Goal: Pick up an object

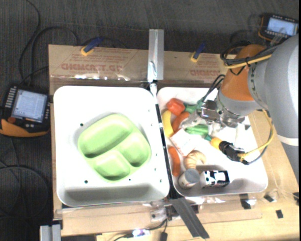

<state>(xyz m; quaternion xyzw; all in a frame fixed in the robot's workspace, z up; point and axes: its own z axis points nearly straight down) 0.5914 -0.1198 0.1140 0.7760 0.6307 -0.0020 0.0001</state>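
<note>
A slim green plastic toy [196,130] lies in the right white bin [258,177] among orange, yellow and tan toys, directly beneath the gripper [209,115], which hovers low, likely to grasp; its state cannot be told.

One fixed camera covers my workspace. It is mounted above the tabletop [286,185] and looks down at a slant, so the far edge of the tabletop lies toward the top of the frame and the near edge toward the bottom. The framing is wide: both white bins fit whole, the left bin [65,134] and the right bin [256,174] side by side at centre, with dark carpet [140,9] beyond them at the top and left. My arm [276,79] enters from the right edge of the frame, large and close to the lens.
</note>
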